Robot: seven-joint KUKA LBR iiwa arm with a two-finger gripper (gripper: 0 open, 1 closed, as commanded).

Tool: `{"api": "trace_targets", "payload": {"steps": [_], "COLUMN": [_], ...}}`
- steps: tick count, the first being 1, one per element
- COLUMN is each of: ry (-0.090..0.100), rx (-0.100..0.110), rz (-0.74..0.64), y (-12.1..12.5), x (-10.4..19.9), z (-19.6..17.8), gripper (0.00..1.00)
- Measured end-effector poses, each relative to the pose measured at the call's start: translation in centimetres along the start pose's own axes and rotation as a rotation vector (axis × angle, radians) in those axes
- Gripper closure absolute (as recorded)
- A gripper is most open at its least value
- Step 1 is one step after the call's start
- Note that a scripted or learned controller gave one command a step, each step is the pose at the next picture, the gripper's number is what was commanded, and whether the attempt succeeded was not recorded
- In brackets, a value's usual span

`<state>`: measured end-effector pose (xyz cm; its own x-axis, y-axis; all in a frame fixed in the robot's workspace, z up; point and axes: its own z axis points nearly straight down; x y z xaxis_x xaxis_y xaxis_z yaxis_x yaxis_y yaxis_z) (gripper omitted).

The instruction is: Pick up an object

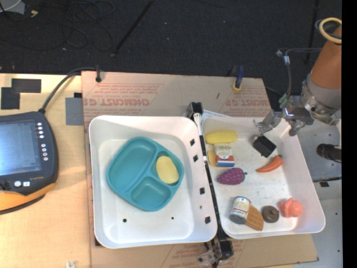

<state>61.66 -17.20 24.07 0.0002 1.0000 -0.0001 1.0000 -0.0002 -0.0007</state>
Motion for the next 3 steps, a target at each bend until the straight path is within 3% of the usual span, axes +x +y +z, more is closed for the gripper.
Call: {"api": "trace_targets", "payload": {"steps": [1, 2, 3], "ry": [0.005, 0.001, -0.004], "rx": [0.016, 0.006, 0.001], "rz": [-0.001, 0.001, 0.0], "y": [-3.7, -9.6, -7.9], "x": [2.1, 7.2, 8.0], "z": [13.4, 15.5, 15.3], "gripper": [0.0, 0.0, 0.0]}}
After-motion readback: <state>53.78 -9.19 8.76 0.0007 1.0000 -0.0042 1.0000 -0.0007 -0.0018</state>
